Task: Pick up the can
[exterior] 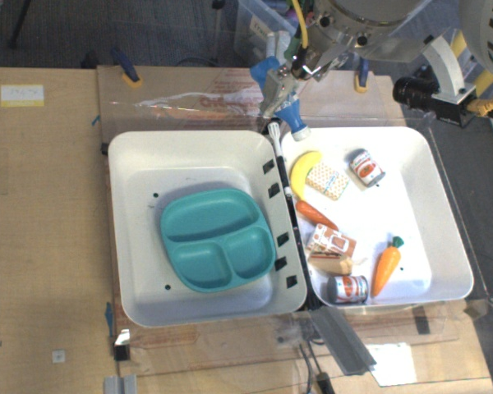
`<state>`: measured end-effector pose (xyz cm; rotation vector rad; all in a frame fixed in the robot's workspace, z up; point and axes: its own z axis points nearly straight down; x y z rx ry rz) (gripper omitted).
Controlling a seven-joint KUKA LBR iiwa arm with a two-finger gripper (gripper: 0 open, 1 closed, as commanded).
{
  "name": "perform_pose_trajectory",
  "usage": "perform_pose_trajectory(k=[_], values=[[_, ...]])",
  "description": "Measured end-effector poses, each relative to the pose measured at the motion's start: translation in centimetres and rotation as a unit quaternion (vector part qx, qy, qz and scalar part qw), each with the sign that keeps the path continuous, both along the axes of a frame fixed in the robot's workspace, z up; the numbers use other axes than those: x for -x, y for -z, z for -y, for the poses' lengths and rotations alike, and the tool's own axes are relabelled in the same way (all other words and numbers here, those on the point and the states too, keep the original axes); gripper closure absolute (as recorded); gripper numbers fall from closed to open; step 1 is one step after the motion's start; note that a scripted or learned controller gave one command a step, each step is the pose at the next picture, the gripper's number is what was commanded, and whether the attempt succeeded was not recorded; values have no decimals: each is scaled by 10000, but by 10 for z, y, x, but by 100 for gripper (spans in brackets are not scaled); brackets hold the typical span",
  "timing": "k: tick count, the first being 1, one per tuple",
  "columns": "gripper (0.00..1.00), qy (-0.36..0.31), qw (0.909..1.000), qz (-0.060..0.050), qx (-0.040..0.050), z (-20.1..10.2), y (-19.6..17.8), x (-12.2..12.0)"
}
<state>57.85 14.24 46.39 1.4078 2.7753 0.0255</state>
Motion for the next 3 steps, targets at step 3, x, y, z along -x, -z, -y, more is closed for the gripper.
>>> perform_pose_trajectory(k=[3], values=[[100,-81,9999,-112,-8,3,346,-65]])
